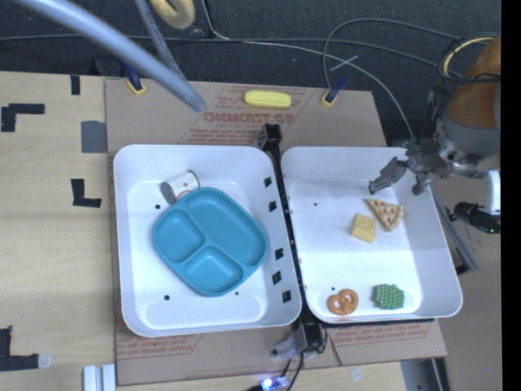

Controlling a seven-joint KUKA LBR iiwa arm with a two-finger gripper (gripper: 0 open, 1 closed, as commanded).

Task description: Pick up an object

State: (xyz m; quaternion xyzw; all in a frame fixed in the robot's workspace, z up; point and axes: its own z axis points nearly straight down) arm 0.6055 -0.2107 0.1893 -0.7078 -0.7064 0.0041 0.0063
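The left bin [130, 243] holds a blue divided tray [209, 240], with a small cup [179, 187] lying at its 11 o'clock. The right bin [440, 283] holds four small pieces: a pizza slice [386, 213], a yellow cube [364, 228] at its 8 o'clock, then a green piece [389, 296] and a pretzel [343, 302] near the front wall. The gripper [400, 177] hovers at 1 o'clock of the pizza slice, jaws spread wide and holding nothing. I judge this the approach step; next it must descend over the slice and close.

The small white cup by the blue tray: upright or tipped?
Tipped. The small white cup lies on its side, dark mouth facing left, beside the blue tray.
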